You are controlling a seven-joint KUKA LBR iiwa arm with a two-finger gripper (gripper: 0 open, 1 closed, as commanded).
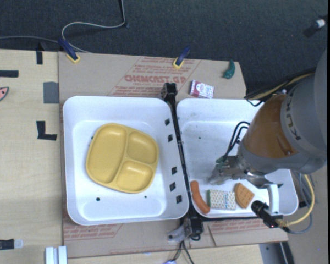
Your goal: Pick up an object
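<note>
My gripper (221, 171) hangs low over the right bin (209, 120), just above its front row of objects. A red-orange sausage (199, 196) lies at the front left of that bin. Beside it sits a white-and-green patterned block (222, 199), then a tan cracker-like piece (243, 195) to the right. The gripper's dark tips sit about a finger's width above the patterned block, and nothing shows between them. The arm's orange band (267, 128) covers the bin's right part.
The left bin (77, 147) holds a yellow divided plate (122, 157). A black divider with clips (175, 147) runs between the bins. A small red packet (201, 89) and a green item (229, 69) lie on the cardboard behind the right bin.
</note>
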